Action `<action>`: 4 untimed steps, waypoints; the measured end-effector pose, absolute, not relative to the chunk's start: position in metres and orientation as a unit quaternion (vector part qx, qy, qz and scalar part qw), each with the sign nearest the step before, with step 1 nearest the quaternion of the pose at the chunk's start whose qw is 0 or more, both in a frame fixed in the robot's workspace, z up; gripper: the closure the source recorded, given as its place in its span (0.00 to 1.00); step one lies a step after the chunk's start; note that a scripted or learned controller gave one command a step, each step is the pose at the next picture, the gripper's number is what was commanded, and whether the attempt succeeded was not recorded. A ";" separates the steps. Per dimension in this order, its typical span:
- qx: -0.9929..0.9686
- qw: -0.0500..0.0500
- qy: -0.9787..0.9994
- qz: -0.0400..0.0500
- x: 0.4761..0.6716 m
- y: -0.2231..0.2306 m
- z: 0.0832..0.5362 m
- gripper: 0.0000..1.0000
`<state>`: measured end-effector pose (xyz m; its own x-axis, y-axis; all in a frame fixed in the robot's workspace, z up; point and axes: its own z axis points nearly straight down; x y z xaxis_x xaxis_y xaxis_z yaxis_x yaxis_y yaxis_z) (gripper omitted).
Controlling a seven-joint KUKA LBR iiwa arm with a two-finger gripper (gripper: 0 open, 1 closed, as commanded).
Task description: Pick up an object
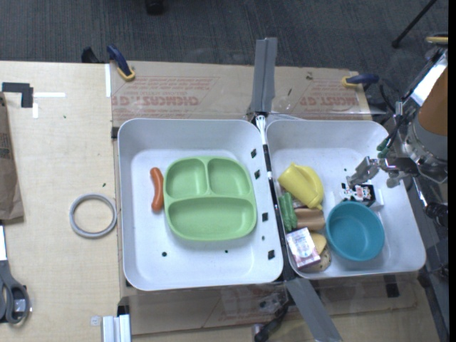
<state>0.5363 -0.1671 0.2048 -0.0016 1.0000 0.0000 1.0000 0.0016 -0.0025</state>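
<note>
While the hand (361, 169) hangs with unreadable grip, a round blue bowl (355, 232) gleams.

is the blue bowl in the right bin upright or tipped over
Upright. The blue bowl sits in the right bin with its round rim facing up and its inside in view; nothing shows in it.

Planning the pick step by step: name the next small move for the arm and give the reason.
Probably lower the end effector a little toward the small printed item just below it in the right bin; it sits apart from the blue bowl, and nothing is visibly gripped.
</note>
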 end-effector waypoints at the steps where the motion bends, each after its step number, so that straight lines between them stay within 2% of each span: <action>1: -0.739 -0.010 -0.674 -0.006 0.555 -0.133 0.112 0.00; 2: -0.617 -0.022 -0.787 -0.008 0.517 -0.132 0.107 0.00; 3: -0.645 -0.013 -0.764 -0.010 0.529 -0.147 0.107 0.00; 4: -0.648 -0.022 -0.762 -0.010 0.532 -0.153 0.120 1.00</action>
